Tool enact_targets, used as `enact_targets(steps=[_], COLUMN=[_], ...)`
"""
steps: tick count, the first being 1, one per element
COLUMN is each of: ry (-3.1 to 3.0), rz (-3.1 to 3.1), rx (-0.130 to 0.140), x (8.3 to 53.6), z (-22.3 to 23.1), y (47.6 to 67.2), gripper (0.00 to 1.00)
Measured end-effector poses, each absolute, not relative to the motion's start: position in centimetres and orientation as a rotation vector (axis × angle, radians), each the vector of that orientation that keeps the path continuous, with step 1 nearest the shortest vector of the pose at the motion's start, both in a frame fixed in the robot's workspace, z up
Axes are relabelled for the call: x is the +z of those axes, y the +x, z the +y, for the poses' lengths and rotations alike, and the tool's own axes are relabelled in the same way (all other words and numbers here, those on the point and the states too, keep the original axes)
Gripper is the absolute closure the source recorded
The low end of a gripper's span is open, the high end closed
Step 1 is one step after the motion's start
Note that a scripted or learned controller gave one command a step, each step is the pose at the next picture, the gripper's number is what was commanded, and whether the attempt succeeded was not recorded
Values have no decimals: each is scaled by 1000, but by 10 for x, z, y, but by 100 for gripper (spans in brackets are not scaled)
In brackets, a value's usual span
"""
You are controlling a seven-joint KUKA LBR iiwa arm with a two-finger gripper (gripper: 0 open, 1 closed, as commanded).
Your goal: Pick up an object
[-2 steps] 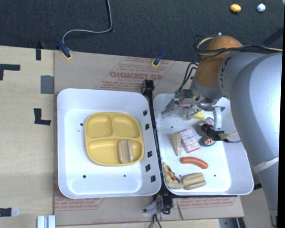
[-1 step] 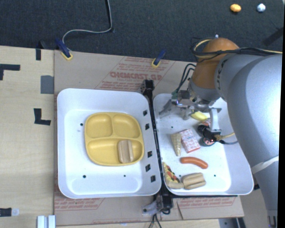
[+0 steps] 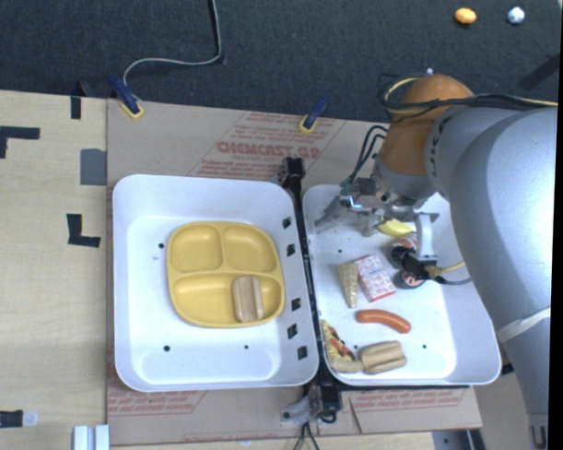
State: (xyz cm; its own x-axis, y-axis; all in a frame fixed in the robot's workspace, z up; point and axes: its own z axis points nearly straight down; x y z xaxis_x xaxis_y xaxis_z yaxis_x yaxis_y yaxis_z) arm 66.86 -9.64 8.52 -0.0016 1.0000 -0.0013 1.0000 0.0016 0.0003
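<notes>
Gripper [image 3: 354, 205] sits low over the upper left corner of the right bin [image 3: 461, 350], close to the divider between the two bins; whether it is open or closed I cannot tell, and I see nothing held in it. Just below it in that bin lie a pale wedge [image 3: 350, 283] and a red-and-white packet [image 3: 377, 277], touching each other. Further down is a red sausage [image 3: 383, 319], then a tan bun [image 3: 383, 357]. A small yellow-and-red item [image 3: 336, 344] lies in the lower left corner beside the bun. None of them lies under the gripper.

Left bin [image 3: 142, 261] holds a yellow divided plate [image 3: 207, 249]; a brown bread piece [image 3: 248, 299] lies in its lower right compartment, the other compartments bare.

Both bins rest on cardboard [image 3: 174, 142] printed in red, where "CHEMCAST" can be read; the rest is too blurred. Two blue-and-yellow clamps [image 3: 127, 100] grip the cardboard's upper edge on the surface [image 3: 31, 275].
</notes>
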Motion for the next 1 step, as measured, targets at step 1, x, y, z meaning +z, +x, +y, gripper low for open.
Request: enact_targets(steps=[1], ry=[2219], rz=[2221], rx=[-2], x=[85], z=[-94], y=[669], gripper=[0])
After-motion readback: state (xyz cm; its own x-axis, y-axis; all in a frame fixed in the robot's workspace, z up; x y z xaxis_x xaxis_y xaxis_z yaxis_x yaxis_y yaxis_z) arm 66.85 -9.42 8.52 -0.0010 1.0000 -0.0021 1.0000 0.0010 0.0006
